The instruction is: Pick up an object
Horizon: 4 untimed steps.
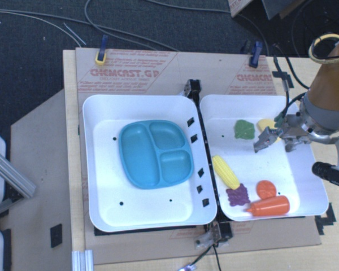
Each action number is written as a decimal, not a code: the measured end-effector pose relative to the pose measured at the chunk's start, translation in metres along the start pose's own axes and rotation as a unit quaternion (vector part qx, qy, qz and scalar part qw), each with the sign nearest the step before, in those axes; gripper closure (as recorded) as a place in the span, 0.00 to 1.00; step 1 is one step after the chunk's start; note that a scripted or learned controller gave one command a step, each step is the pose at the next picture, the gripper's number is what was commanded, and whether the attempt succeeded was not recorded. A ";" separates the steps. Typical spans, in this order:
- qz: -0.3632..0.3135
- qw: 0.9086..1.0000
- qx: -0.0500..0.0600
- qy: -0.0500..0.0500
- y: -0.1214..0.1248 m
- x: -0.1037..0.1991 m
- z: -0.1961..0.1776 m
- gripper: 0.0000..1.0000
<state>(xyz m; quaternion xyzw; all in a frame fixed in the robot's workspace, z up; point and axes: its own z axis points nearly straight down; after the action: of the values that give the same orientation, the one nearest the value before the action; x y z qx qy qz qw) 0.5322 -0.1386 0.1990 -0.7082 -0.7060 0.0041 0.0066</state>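
The right bin [305, 179] holds several toy foods. A green leafy piece [244, 129] and a small yellow piece [265, 124] lie at its far side. A yellow corn cob [226, 172], purple grapes [237, 195], an orange round fruit [265, 188] and an orange carrot [269, 207] lie toward its near side. My gripper [277, 143] hangs low over the bin's far right part, just below the yellow piece. It is open, with bare white floor between its fingers. Its left finger [263, 141] is close to the yellow piece.
The left bin [101, 196] holds a blue divided plate [156, 152]. A black divider with clips [200, 151] runs between the bins. The arm's grey body with its orange band [327, 89] comes in over the right bin's far right corner.
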 end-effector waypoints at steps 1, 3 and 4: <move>-0.002 1.000 -0.007 -0.001 0.003 0.000 -0.007 0.00; -0.002 1.000 -0.004 0.000 0.010 0.000 0.094 0.00; -0.002 1.000 -0.005 -0.001 0.010 0.001 0.115 0.00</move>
<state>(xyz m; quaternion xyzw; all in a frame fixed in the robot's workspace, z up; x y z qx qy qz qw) 0.5406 -0.1372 0.0835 -0.7070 -0.7072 0.0008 0.0024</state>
